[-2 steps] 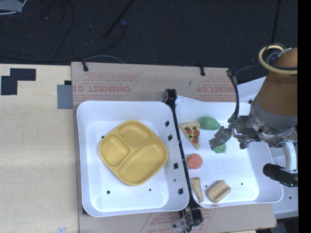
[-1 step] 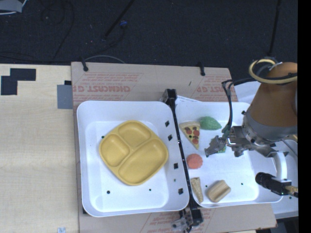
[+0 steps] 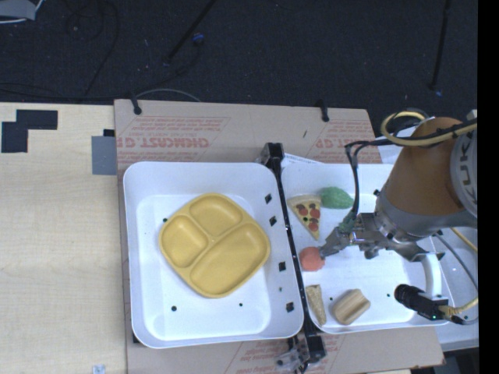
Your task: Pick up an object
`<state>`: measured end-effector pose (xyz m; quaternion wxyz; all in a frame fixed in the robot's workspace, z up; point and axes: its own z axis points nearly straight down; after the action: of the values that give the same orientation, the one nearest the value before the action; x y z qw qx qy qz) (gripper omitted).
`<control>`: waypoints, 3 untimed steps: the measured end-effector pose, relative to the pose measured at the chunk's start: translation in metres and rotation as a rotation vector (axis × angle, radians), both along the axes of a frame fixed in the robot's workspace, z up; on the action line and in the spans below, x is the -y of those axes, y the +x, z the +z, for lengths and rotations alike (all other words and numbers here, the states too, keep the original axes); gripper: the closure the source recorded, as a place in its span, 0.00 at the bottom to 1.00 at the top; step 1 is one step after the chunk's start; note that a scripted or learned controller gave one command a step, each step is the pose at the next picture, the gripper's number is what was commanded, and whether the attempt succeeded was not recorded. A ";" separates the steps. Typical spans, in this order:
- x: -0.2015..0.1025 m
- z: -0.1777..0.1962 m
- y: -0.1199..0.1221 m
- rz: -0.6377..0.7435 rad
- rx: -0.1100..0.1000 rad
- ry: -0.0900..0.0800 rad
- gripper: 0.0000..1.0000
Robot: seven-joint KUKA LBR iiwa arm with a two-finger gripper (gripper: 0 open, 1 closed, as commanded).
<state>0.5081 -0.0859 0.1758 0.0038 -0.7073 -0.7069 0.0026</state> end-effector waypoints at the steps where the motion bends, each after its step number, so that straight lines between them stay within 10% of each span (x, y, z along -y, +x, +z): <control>1: 0.007 -0.056 -0.009 -0.001 -0.002 0.000 0.00; 2: 0.007 -0.044 -0.008 -0.005 0.001 0.000 1.00; 3: 0.015 0.016 -0.007 -0.001 0.012 -0.002 1.00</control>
<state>0.5014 -0.1014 0.1922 -0.0011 -0.7076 -0.7066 -0.0007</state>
